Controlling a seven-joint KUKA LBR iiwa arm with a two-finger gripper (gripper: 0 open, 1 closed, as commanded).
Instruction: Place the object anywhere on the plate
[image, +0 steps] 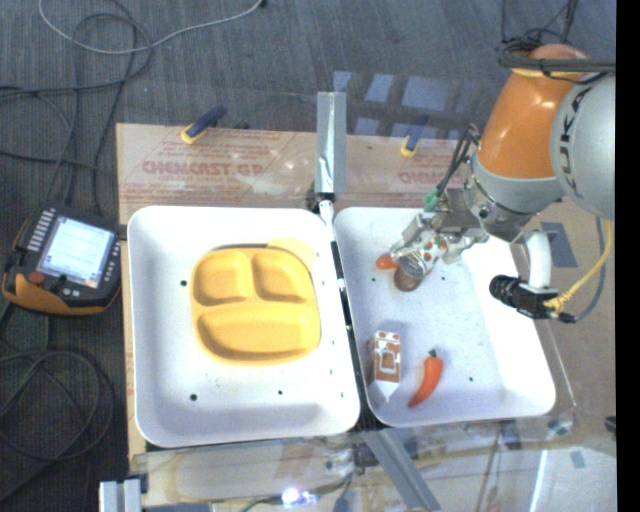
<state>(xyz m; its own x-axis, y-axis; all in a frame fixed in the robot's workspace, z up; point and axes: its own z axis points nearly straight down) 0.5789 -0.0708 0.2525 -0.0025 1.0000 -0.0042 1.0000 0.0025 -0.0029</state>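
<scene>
Lower right bin (520, 385): orange pepper (428, 377) beside a small carton (385, 357). Upper centre-right, the gripper (425, 252) sits over a brown round object (407, 277) and a red piece (385, 262); grip state cannot be determined. Yellow plate (256, 304) lies in the left bin (160, 330).

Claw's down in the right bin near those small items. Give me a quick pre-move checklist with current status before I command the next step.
1. Plate sits flat in the left bin: ok.
2. Plate compartments free to receive an object: ok.
3. Claw low over the brown round object in the right bin: ok.
4. Object seen between the claw fingers: cannot tell.
5. Orange pepper and small carton lie apart from the claw: ok.
6. Small red piece touches the brown object: cannot tell.
</scene>
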